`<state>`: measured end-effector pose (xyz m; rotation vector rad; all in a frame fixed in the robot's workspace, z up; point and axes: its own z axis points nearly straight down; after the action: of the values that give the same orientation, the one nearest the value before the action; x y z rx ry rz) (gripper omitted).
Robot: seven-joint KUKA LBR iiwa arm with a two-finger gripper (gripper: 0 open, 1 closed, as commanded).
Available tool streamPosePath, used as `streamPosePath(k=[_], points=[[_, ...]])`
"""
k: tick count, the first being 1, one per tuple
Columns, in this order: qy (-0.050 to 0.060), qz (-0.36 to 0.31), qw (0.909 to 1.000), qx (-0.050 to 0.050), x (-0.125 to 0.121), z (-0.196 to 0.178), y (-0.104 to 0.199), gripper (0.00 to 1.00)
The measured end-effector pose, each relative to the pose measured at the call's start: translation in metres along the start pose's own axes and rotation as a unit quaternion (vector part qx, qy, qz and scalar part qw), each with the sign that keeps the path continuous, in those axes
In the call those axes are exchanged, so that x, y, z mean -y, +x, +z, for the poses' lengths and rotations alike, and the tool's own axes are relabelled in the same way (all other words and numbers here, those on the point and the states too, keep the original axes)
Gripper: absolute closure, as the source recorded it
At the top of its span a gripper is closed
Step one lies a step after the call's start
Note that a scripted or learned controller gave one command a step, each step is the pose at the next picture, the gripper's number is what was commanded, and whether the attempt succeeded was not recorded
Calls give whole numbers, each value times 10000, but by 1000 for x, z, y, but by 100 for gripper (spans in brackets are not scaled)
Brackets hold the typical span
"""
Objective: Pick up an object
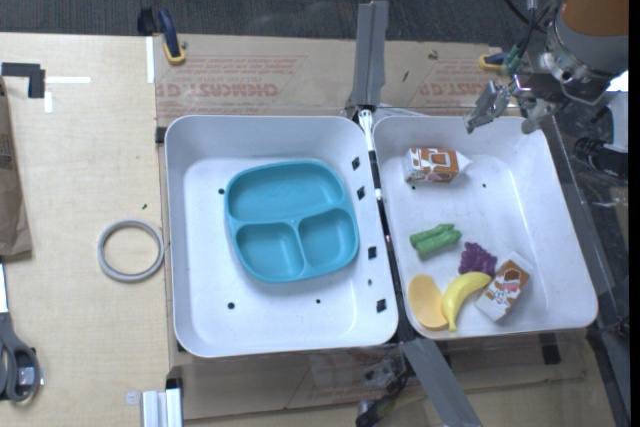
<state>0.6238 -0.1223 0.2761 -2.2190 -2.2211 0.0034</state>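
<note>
The right bin (560,215) holds several toy foods. A white and brown carton (433,165) lies near its back. A green vegetable (435,238), purple grapes (477,258), a yellow banana (462,295), an orange slice (427,301) and a small carton (504,291) cluster at the front. My gripper (508,109) hangs above the bin's back right corner, open, with nothing between its fingers. It is well apart from the white and brown carton, up and to the right of it.
The left bin (190,245) holds a blue divided plate (292,220). A grey divider post (371,55) stands behind the seam between the bins. A grey ring (131,248) and scissors (16,365) lie on the bench at left.
</note>
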Motion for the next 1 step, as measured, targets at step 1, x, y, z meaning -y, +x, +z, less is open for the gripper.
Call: streamPosePath(k=[1], points=[[-2, 803, 9968, 3, 14, -17, 14, 0]])
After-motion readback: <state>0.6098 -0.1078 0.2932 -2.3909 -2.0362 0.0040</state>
